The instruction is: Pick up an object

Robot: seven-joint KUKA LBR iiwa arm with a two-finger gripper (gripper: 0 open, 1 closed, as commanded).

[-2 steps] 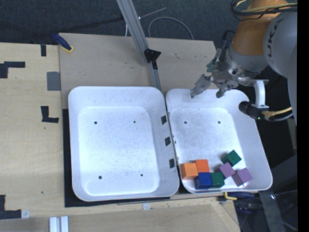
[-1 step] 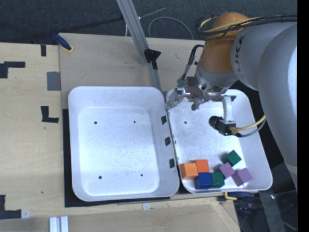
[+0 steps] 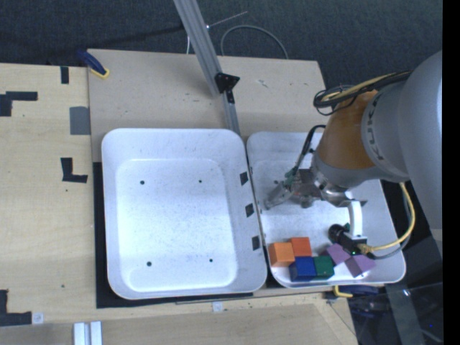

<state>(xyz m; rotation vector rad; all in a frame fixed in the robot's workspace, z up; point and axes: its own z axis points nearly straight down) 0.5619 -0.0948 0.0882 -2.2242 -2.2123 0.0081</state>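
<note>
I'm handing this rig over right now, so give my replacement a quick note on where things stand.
Gripper: over the upper part of the right bin, apart from the blocks; its finger state can't be read.
Objects: orange block, red-orange block, blue block, green block and two purple blocks, clustered at the right bin's near edge. The left bin sits beside it.
Done: no block visibly lifted.
Left: lower onto one block, grasp, lift.

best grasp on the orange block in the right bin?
Take the orange block from above, probably closing across its far and near faces. Its left side sits near the right bin wall and a red block crowds its right. The gripper hangs above.
</note>
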